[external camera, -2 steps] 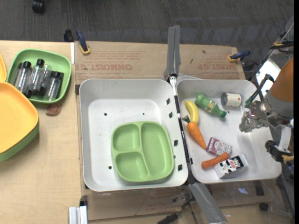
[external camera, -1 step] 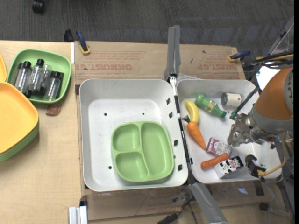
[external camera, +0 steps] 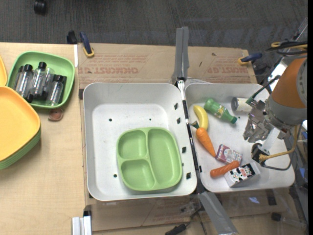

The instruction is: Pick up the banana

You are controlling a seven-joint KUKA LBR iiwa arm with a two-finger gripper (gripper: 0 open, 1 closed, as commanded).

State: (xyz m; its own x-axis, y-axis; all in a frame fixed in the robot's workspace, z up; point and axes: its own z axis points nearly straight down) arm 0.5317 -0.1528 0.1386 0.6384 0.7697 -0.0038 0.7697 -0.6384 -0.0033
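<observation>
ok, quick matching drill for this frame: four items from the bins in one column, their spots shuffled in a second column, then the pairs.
Items:
1. yellow curved banana
2. green plastic bottle
3. light green divided plastic tray
4. small black-and-white carton

Places:
A. left bin, toward its front
B. right bin, front edge, beside the shorter orange carrot
C. right bin, against the left wall, just above the longer orange carrot
D. right bin, lying on its side to the right of the banana

Pairs: 1-C, 2-D, 3-A, 4-B
</observation>
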